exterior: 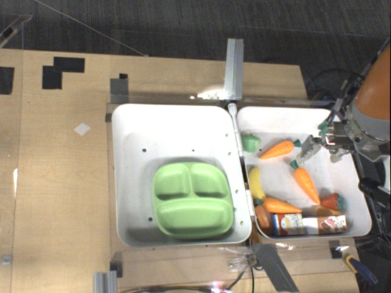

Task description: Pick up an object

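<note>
Currently, the pincer (pixel 307 151) is hovering in the right bin (pixel 366 224), fingers apparently parted and holding nothing. Just below it a carrot (pixel 306 185) is lying with its long axis slanting, leafy end pointing toward the bin's lower right, where a bottle (pixel 308 224) is partly hiding it.

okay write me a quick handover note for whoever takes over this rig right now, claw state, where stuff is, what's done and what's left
Claw: over the right bin, fingers apart, holding nothing.
Right bin: three carrots, upper, middle, lower; bottle along the front wall; banana by the left wall.
Left bin: green divided plate.
Done: no pick yet.
Left: close on an object, lift. The middle carrot looks nearest.
</note>
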Action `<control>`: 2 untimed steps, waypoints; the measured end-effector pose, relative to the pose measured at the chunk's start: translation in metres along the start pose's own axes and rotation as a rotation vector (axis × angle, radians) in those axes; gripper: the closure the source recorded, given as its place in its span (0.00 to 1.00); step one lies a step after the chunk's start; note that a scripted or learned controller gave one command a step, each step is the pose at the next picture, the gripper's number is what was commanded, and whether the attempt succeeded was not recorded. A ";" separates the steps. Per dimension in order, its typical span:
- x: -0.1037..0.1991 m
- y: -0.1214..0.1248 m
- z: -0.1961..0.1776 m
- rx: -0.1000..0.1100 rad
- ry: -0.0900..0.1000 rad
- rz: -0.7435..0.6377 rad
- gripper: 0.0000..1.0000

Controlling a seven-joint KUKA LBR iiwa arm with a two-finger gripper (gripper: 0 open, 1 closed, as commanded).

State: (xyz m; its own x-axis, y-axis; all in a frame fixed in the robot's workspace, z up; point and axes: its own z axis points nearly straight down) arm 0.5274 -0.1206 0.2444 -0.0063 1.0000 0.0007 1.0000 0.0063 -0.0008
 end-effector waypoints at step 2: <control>-0.020 -0.012 0.142 -0.002 0.002 -0.062 1.00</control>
State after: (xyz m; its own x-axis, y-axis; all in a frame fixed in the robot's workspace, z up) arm 0.5150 -0.1409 0.1028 -0.0682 0.9977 0.0022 0.9977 0.0682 0.0014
